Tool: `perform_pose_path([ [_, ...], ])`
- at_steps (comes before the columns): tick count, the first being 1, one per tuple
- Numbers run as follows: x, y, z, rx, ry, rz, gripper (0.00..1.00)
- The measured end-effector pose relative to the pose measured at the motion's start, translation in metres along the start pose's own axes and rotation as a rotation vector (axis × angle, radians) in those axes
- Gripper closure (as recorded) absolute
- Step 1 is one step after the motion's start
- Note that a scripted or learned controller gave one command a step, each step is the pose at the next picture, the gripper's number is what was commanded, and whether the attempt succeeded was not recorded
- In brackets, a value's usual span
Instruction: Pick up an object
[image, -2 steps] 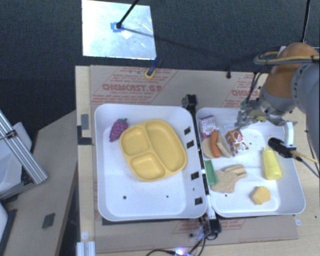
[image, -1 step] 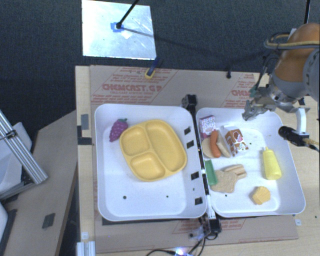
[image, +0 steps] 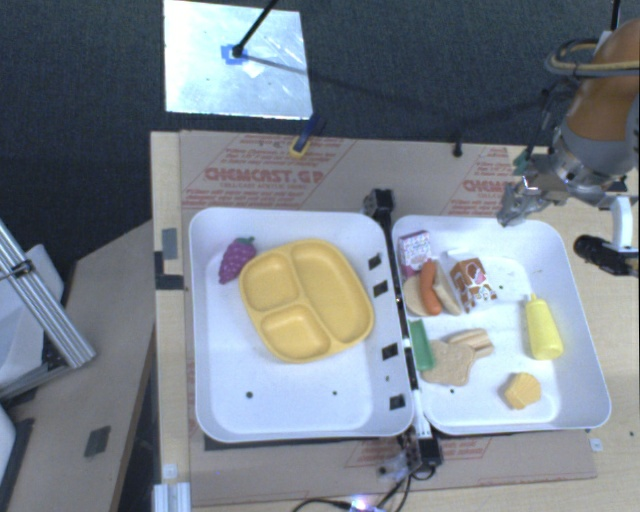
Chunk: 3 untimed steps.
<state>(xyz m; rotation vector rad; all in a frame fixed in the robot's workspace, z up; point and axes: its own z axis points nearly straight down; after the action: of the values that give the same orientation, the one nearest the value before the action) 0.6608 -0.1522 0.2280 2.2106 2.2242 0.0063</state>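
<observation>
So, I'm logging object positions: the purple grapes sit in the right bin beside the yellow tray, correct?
Not quite. The camera view shows the purple grapes in the left bin, not the right one; they do sit beside the yellow tray.

Two bins side by side on desk (image: 170, 330). Left bin (image: 215, 400): divided tray (image: 300, 298) at centre, toy grapes (image: 236, 258) just beside the tray's far-left edge. Right bin (image: 575, 400): small carton (image: 415, 248) at far-left corner; hot dog (image: 428, 288) in front of it, wedge-shaped box (image: 470, 282) just to its right. Bottle (image: 542, 326) near right wall. Stick-shaped piece (image: 420, 345) along left wall, flat toy (image: 456, 358) beside it. Small block (image: 521, 390) near front right. End effector (image: 516, 205) above the right bin's far rim.
</observation>
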Motion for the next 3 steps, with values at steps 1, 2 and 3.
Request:
perform_pose_path([
  [1, 0.052, -0.02, 0.008, 0.007, 0.001, -0.001, 1.0],
  [2, 0.091, -0.05, 0.011, 0.008, 0.002, 0.0, 1.0],
  [3, 0.136, -0.072, 0.018, 0.008, 0.002, 0.0, 1.0],
])
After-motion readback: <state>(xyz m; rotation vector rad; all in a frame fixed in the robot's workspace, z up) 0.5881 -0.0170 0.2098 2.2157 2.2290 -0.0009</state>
